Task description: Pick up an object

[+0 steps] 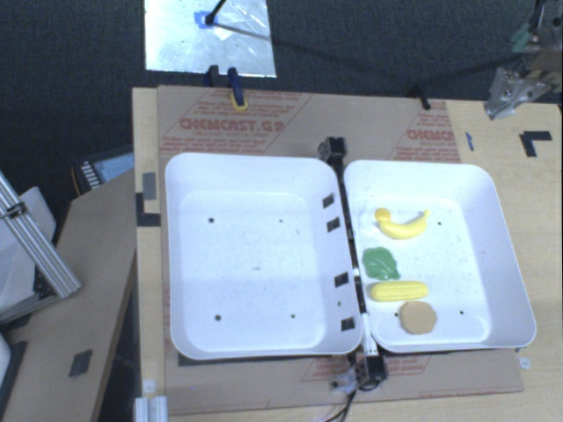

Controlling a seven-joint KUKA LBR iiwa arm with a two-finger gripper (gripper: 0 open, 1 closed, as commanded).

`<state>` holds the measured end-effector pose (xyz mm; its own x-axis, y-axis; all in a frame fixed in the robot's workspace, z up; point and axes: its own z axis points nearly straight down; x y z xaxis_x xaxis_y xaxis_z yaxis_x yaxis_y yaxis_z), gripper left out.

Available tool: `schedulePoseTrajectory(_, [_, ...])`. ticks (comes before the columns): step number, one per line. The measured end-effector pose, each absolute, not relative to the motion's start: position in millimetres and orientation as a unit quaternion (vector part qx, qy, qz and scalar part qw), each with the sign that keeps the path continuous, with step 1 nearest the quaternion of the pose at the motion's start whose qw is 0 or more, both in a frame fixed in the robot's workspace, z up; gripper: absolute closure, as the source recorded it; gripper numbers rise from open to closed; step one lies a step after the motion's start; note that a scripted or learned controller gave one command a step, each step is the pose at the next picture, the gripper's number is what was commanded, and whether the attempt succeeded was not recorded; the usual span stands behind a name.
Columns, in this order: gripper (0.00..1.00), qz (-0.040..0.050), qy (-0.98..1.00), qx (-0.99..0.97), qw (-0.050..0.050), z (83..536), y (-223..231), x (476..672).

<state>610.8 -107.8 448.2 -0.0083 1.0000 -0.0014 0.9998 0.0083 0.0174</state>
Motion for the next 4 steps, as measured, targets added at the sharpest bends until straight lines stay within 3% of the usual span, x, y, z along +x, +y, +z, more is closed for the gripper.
schedulePoseTrajectory(1, [1.0, 0.0057, 0.712, 0.702, 0.004, 541.4, -27.8, 540.8])
schedulePoseTrajectory(2, [1.0, 0.0015, 0.711, 0.704, 0.0, 535.5, 27.6, 507.7])
schedulePoseTrajectory(3, [1.0, 0.0016, 0.711, 0.704, 0.0, 535.3, 86.0, 489.2])
schedulePoseTrajectory(4, [1.0, 0.0006, 0.711, 0.704, 0.0, 500.5, 146.7, 486.2])
